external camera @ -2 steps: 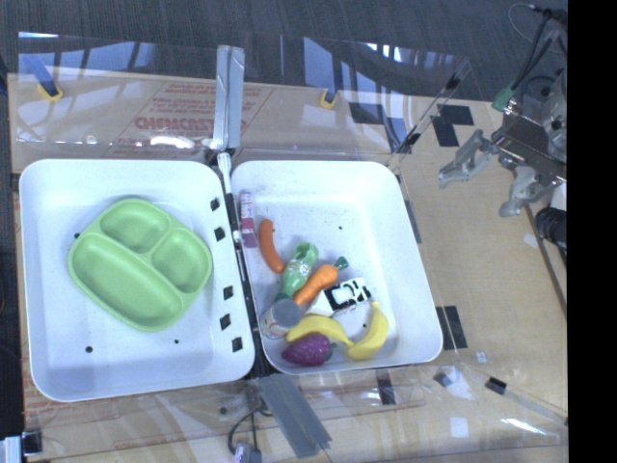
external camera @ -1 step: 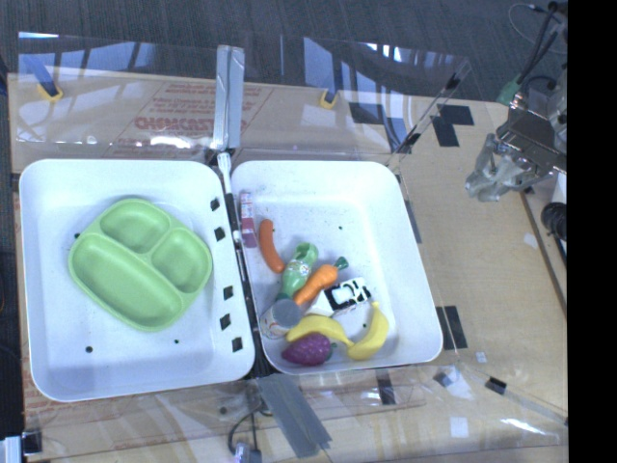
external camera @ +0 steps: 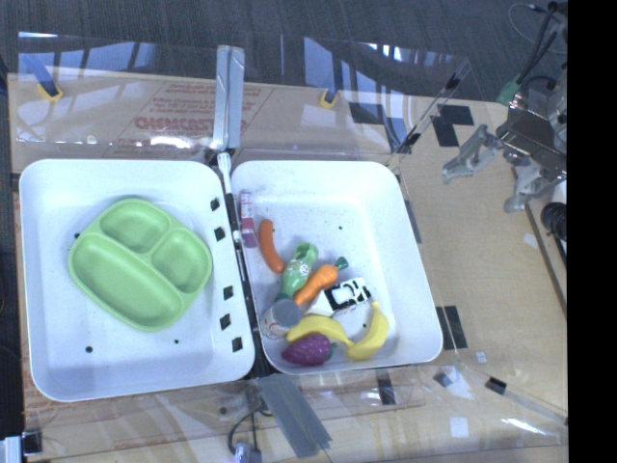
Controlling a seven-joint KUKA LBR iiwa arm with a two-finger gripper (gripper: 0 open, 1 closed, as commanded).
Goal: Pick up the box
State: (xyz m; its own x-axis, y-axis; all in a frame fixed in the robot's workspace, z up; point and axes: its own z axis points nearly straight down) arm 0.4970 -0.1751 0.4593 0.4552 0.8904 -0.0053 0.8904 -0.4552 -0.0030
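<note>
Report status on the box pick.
Gripper parked right of the right bin, off the toys. Box in that bin, untouched. Carrot and banana crowd it.

Red printed lettering runs across the clear panel [external camera: 174,114] behind the left bin, upper left of the frame; it is mirrored and too blurred to read. The black-and-white box [external camera: 347,295] bears markings too small to read.

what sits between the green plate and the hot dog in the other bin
In the camera view, only the bins' adjoining white walls, with black clips, lie between the green plate and the hot dog.
</note>
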